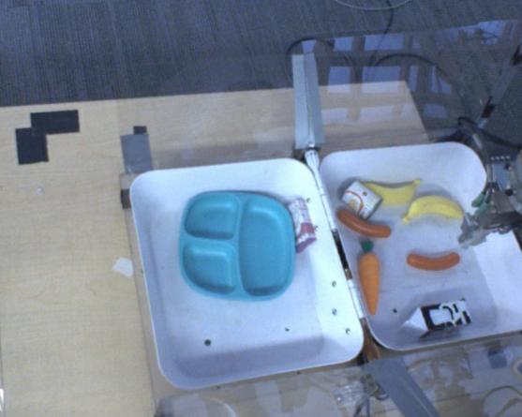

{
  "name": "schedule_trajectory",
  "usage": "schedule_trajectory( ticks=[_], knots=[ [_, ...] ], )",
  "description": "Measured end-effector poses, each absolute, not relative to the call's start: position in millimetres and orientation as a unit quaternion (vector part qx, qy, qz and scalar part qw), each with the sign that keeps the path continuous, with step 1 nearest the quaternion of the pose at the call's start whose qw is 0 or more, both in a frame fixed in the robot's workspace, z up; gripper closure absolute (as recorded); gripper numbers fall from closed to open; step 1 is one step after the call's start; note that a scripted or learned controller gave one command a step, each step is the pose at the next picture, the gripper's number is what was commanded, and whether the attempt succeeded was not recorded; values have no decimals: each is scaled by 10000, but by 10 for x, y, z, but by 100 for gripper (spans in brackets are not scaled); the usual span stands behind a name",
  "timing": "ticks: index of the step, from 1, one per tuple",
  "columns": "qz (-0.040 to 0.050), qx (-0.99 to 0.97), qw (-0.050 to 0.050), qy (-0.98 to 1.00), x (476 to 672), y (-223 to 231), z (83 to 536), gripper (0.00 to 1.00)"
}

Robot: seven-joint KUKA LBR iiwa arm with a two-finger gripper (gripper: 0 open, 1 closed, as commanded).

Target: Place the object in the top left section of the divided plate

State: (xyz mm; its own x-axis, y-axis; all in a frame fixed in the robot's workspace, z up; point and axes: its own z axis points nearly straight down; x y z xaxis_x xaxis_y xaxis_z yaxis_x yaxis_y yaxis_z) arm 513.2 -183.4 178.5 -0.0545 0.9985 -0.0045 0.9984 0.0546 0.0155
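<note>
A blue divided plate [237, 243] lies in the left white bin [250, 346], with three sections. A small purple and white packet [301, 222] rests against the plate's right edge. My gripper [478, 226] hangs over the right side of the right bin [509, 304], just right of a red sausage [433, 261] and below the yellow bananas [431, 207]. I see nothing held in it. Its tip is small and partly hidden by the wrist.
The right bin also holds a small can [361, 198], a second sausage [364, 223], an orange carrot [370, 276] and a black and white item [444, 314]. A metal divider [306, 103] stands behind the bins.
</note>
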Motion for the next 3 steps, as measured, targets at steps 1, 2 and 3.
schedule_trajectory(
  ticks=[1, 2, 3],
  knots=[
    [40, 6878, 69, 7259, 5132, -1834, 1784, 0],
    [55, 6864, 97, 7272, 5155, -1833, 1898, 100],
    [12, 7399, 21, 6727, 4884, -2056, 1493, 100]
  ],
)
